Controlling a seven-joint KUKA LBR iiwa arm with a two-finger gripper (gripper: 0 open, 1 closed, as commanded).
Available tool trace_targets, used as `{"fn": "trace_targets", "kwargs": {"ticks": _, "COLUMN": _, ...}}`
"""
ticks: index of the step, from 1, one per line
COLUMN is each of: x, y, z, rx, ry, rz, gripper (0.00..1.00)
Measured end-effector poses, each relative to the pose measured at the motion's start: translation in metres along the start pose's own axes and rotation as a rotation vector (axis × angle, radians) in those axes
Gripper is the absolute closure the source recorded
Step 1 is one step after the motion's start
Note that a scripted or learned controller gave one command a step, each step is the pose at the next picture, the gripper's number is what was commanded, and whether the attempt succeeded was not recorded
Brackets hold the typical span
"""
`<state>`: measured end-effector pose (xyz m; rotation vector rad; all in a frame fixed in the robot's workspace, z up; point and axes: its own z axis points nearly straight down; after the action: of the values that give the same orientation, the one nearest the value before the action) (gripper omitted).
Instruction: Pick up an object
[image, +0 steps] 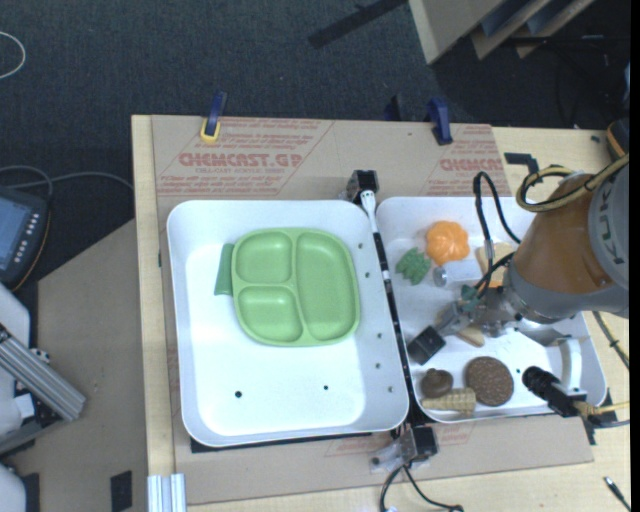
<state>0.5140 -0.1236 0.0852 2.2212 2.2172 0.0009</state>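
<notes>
Gripper (470, 318) low in right white bin (590, 370), between small green leafy toy (412, 265) and round brown disc (489, 380) — finger state unclear. Orange ball (446, 241) near bin's far side. Green divided plate (296, 285) in left bin (190, 300).

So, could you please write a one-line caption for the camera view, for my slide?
KUKA arm reaching into the right bin among small objects, near an orange ball; green divided plate in the left bin.
</notes>
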Motion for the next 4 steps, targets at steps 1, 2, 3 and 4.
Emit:
{"fn": "trace_targets", "kwargs": {"ticks": 1, "x": 0.002, "y": -0.002, "z": -0.010, "rx": 0.003, "ry": 0.002, "rz": 0.001, "gripper": 1.00}}
{"fn": "trace_targets", "kwargs": {"ticks": 2, "x": 0.004, "y": 0.006, "z": -0.071, "rx": -0.003, "ry": 0.000, "rz": -0.003, "gripper": 1.00}}
{"fn": "trace_targets", "kwargs": {"ticks": 3, "x": 0.001, "y": 0.016, "z": -0.119, "rx": -0.003, "ry": 0.000, "rz": -0.003, "gripper": 1.00}}
{"fn": "trace_targets", "kwargs": {"ticks": 4, "x": 0.001, "y": 0.017, "z": -0.141, "rx": -0.002, "ry": 0.000, "rz": -0.003, "gripper": 1.00}}
